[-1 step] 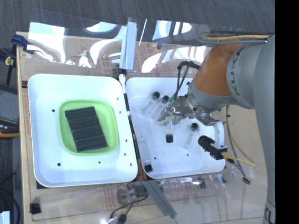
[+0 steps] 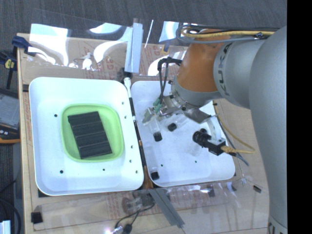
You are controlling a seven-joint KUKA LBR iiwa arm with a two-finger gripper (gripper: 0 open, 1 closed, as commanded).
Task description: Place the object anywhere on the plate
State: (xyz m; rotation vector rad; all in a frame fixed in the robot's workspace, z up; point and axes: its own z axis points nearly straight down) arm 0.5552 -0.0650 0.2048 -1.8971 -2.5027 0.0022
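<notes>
In the left bin (image 2: 39, 130) a green plate (image 2: 113, 126) is seen, and a dark ribbed rectangular object (image 2: 89, 133) lies flat on it, well inside the rim. Judged from this, the placing appears already done. Over the right bin (image 2: 214, 167) the arm (image 2: 229, 67) is stationed, with its pincer (image 2: 158, 115) near that bin's upper left part, close to the divide between the bins. Nothing is seen held by the pincer; how far it is opened cannot be told from this slant. Only withdrawal of the arm seems to be left.
</notes>
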